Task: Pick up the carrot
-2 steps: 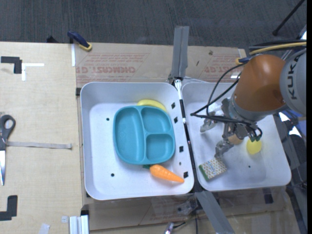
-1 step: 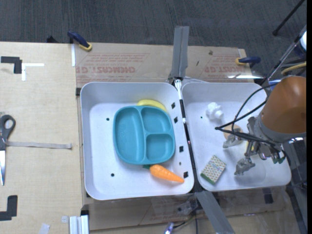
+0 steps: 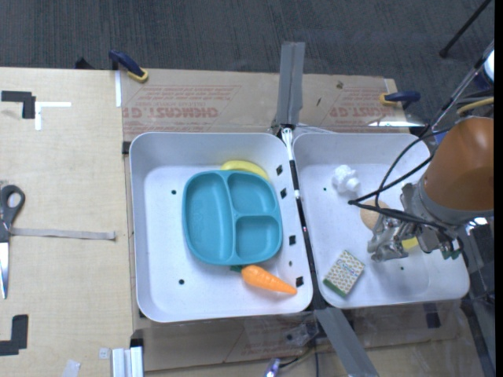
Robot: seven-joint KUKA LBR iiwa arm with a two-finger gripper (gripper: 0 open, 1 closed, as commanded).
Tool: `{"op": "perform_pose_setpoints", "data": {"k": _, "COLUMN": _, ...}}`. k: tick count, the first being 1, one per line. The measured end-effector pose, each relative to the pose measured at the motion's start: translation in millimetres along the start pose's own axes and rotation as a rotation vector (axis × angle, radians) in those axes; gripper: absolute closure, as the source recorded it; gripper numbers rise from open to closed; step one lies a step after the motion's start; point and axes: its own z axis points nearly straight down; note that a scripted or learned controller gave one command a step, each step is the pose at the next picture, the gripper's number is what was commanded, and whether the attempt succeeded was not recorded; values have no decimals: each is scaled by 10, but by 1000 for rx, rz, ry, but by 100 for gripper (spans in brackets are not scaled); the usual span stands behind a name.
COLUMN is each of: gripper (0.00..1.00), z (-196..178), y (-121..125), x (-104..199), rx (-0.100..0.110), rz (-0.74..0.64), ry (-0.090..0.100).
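The metal two-finger gripper (image 3: 387, 242) is hanging low over the right-hand shallow white bin (image 3: 440, 289), under the grey wrist with its orange band. Cables and small fittings are crowding the tool, so how it is set, and whether anything is sitting in it, cannot be told from this slant. A yellow scrap is showing just beside it, and a pale tan rounded thing is peeking out at its left; what either is stays unclear.

Near the gripper, toward the front of the same bin, a small green-and-white patterned packet (image 3: 344, 272) is lying tilted. Farther back, a crumpled white lump (image 3: 344, 180) is resting on the bin floor.

The smooth orange plastic carrot (image 3: 268, 280) is lying in the left-hand shallow white bin (image 3: 149, 234), well apart from the gripper, close to the front wall. Its thick end is touching or nearly touching the front edge of a teal three-compartment plastic plate (image 3: 233, 216), and a yellow object is poking out behind that plate.

Judging the risks: the arm is having to cross the ridge between the bins, and a low crossing could be catching that edge. The carrot is tapered and slick-looking, so a closing grip could be squeezing it sideways. A descent too close to the plate could be striking its rim, and the nearby front wall is leaving little room.
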Motion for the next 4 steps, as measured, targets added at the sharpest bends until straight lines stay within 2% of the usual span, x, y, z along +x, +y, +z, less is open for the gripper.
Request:
{"op": "perform_pose_setpoints", "data": {"k": 1, "gripper": 100, "z": 111, "y": 211, "x": 117, "rx": -3, "rz": -241, "ry": 6}}
{"op": "perform_pose_setpoints", "data": {"k": 2, "gripper": 100, "z": -883, "y": -331, "x": 177, "rx": -3, "rz": -402, "ry": 4}}
{"op": "perform_pose_setpoints", "data": {"k": 3, "gripper": 100, "z": 120, "y": -205, "x": -295, "rx": -8, "rz": -652, "ry": 5}}
{"op": "perform_pose_setpoints", "data": {"k": 4, "gripper": 100, "z": 114, "y": -28, "x": -767, "rx": -6, "rz": -800, "ry": 2}}
